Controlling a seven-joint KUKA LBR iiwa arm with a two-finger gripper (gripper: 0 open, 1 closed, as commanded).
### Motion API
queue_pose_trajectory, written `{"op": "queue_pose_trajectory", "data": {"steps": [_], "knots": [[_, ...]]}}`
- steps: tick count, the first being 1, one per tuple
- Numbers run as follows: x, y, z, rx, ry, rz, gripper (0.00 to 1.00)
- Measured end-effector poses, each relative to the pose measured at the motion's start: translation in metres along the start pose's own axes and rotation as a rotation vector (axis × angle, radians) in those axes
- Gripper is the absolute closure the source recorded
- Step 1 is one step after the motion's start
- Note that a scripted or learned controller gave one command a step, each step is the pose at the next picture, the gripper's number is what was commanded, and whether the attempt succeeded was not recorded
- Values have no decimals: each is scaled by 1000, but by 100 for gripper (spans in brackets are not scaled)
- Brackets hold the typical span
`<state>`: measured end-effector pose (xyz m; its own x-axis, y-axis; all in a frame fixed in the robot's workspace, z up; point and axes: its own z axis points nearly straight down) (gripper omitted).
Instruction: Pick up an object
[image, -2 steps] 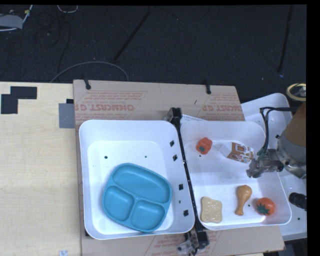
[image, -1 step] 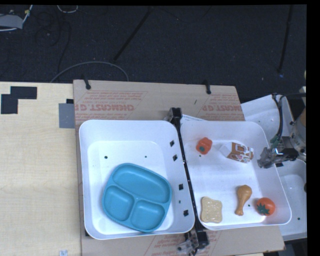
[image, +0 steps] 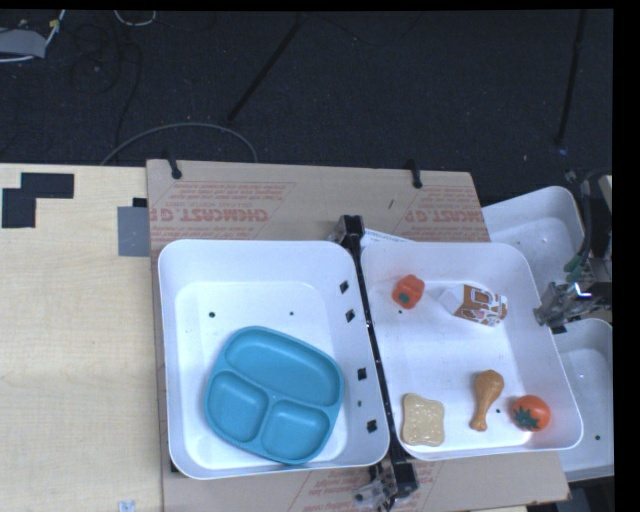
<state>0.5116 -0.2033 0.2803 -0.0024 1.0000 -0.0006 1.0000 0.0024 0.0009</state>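
The right white bin (image: 540, 300) holds several toy foods: a red pepper (image: 407, 291), a small white and brown carton (image: 481, 305), a brown chicken drumstick (image: 486, 397), a slice of toast (image: 423, 420) and a red tomato (image: 531, 412). My gripper (image: 558, 308) sits at the far right, just outside this bin's right rim, level with the carton and apart from every object. Nothing is seen in its grasp. Most of the arm is cut off by the frame edge.
The left white bin (image: 190, 280) holds a blue three-compartment plate (image: 272, 393). A black divider (image: 365, 340) with clips runs between the bins. Both bins rest on a cardboard sheet (image: 300, 205). Another white tray (image: 535, 225) lies past the right bin.
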Motion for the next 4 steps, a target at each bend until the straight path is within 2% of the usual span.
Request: {"op": "queue_pose_trajectory", "data": {"steps": [1, 3, 4], "knots": [[0, 0, -15, 1, 1, -1, 100], [102, 24, -10, 4, 2, -2, 100], [154, 40, 11, 6, 2, -1, 100]]}}
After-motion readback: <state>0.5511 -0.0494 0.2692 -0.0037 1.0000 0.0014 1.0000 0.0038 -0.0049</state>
